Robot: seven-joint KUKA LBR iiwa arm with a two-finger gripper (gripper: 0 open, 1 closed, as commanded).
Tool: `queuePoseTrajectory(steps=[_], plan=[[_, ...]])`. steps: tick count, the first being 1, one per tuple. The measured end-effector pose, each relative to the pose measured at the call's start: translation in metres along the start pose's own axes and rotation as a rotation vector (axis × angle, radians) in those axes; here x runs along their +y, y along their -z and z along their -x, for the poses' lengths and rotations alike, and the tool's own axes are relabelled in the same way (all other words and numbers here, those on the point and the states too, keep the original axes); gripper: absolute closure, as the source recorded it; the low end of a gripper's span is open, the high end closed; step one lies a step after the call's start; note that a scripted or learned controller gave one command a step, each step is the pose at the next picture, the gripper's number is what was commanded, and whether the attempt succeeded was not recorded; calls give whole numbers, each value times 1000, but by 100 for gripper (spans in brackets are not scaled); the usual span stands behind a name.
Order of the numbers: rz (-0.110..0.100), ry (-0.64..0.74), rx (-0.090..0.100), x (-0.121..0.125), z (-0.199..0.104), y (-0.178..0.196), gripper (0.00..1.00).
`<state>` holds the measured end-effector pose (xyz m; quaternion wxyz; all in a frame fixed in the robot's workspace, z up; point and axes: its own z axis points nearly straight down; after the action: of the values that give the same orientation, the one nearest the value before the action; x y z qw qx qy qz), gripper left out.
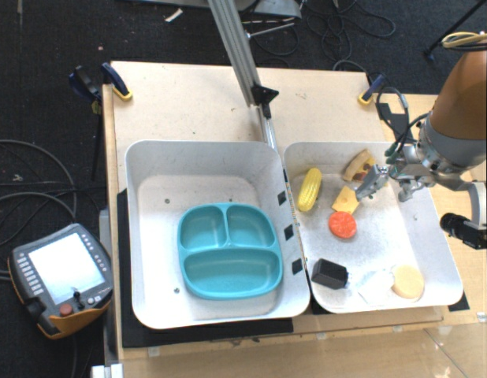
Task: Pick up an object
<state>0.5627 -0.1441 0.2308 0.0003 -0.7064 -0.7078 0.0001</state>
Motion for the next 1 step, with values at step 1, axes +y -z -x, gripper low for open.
queuePoseTrajectory(steps=[1], plan=[[1, -1, 0, 0, 0, 0, 0]])
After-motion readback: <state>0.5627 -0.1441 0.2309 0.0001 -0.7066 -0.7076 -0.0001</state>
